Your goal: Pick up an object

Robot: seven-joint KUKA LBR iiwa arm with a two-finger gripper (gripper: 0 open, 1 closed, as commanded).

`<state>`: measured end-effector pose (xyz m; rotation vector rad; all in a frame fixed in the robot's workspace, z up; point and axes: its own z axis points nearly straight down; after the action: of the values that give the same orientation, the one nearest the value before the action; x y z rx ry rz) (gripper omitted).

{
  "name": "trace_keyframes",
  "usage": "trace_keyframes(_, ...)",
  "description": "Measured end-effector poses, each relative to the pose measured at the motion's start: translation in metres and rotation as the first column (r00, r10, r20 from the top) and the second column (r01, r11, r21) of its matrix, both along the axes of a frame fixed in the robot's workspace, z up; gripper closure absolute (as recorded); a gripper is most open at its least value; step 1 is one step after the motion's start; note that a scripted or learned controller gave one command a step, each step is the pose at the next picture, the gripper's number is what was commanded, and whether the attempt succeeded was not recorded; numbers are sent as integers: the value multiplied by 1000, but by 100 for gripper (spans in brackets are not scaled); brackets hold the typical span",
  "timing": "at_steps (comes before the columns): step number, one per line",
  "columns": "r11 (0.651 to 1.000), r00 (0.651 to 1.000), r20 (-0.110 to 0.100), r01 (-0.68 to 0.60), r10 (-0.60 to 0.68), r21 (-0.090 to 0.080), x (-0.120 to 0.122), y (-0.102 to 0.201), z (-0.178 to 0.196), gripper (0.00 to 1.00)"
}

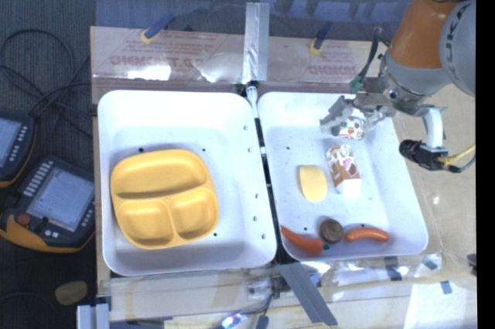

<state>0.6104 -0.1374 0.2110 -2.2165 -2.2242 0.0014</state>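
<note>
My gripper (352, 118) is low over the back of the right bin (402, 200). A small white object with red spots (353, 128) sits between its grey fingers (334, 116), and they are shut on it. Just in front of it a similar white and red packet (343, 166) lies on the bin floor. A pale yellow piece (312, 183) rests to the left of that packet. Along the bin's front edge lie a red-orange pepper-like item (302, 241), a brown round item (331, 229) and an orange carrot-like item (366, 234).
A yellow divided tray (162, 196) takes up most of the left bin (124, 107). A ridge (263, 157) separates the two bins. A pendant and cables (39, 188) lie left of the bench. The arm's orange band (421, 33) rises at the upper right.
</note>
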Motion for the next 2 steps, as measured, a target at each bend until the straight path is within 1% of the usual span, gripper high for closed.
trace_keyframes(1,999,999,11,-34,34,-4,-11,-48,-121,0)
trace_keyframes(2,999,999,13,-34,34,-3,-10,-47,-112,100)
